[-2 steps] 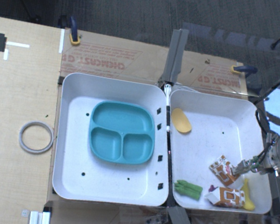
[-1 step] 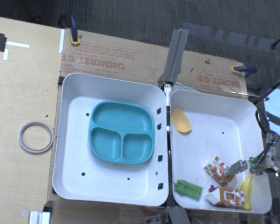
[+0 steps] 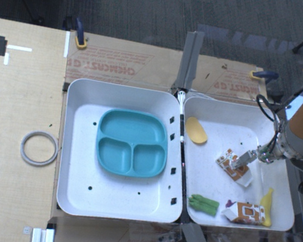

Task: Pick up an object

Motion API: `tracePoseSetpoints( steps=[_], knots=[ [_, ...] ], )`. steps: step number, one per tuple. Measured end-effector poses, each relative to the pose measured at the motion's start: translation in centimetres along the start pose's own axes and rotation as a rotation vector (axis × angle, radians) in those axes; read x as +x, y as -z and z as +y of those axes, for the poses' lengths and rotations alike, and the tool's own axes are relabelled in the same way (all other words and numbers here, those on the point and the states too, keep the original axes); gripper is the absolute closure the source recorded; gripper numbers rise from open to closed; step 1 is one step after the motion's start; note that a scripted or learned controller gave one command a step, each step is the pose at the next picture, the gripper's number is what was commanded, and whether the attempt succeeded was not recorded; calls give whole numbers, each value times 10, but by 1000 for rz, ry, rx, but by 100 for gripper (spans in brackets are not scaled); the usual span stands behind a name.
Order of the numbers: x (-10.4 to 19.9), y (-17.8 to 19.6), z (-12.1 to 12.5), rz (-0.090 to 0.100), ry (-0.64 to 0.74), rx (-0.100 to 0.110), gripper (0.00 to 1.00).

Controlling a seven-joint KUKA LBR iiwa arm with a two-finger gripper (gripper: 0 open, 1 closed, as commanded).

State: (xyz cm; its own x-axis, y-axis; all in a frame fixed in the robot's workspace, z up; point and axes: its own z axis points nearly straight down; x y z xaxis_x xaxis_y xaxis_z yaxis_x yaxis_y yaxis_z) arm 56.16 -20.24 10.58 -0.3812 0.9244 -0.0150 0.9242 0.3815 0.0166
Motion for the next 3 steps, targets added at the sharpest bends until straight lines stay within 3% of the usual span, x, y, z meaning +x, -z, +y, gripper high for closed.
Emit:
tracePoseSetpoints(
  steps=[1,2,3],
  knots=[
    [2,0,48,-6,332,-2,0],
    [47,8,68,7,133,6,0],
    [83,10,61,11,393,6,0]
  ],
)
